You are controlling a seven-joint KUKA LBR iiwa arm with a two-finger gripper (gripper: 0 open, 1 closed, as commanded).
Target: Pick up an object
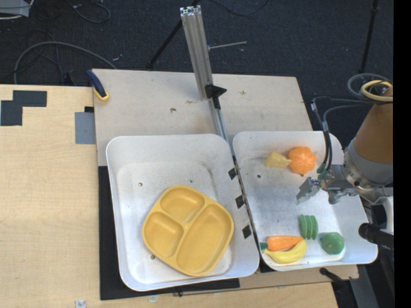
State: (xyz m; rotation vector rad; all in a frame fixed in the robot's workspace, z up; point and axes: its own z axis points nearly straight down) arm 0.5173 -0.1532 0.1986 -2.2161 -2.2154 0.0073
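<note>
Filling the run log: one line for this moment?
gripper: over right bin, nothing held | nearest: orange | yellow tray: left bin

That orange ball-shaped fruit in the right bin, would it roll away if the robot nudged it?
Probably. The orange fruit looks round, so a push may well send it rolling. A pale yellow wedge sits right beside it and might stop it on that side. Its smooth, curved surface may also slip between two fingers.

Readable text: none is showing anywhere.
Labels or brands: none are appearing on the bins, the toys or the arm.
Numbers or signs: none are showing.
</note>
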